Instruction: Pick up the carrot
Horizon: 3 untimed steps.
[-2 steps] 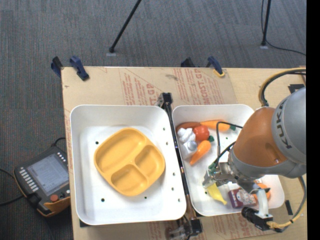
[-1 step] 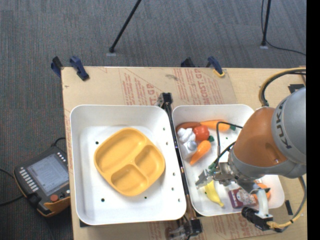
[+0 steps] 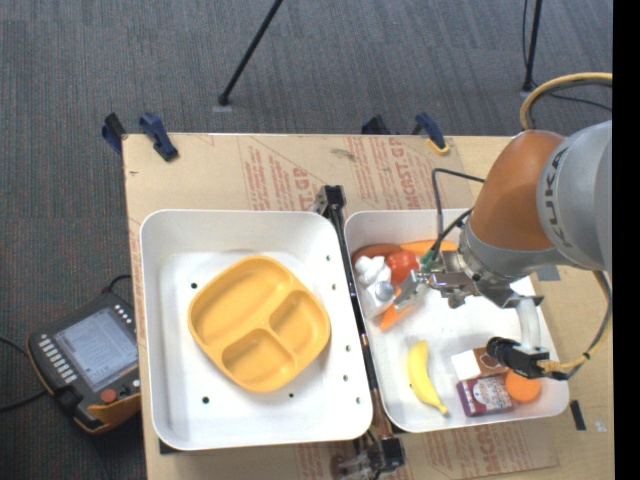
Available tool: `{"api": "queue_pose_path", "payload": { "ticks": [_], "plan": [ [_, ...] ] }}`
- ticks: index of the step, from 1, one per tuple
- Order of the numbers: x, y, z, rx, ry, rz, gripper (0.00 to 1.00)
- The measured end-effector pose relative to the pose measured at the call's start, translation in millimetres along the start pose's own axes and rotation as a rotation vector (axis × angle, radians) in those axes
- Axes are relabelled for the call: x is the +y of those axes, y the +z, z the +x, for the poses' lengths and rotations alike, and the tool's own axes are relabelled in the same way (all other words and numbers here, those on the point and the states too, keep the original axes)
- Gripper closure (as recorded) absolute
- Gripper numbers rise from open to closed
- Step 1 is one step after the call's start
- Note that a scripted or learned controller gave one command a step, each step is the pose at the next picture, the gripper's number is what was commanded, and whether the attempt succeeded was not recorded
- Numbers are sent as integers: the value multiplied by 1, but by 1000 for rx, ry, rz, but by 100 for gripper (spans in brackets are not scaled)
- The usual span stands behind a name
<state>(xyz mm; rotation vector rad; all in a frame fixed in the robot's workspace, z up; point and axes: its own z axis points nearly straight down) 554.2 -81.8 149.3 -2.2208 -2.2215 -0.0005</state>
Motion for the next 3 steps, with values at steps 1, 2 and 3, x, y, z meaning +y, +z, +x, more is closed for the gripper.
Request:
{"api": "queue_pose_path", "payload": {
  "ticks": [1, 2, 3],
  "plan": [
    [-5, -38, 100, 2, -2, 2, 0],
    [-17, -38, 40, 0, 1, 3, 0],
    [8, 38, -1, 1, 2, 5, 0]
  ]
}}
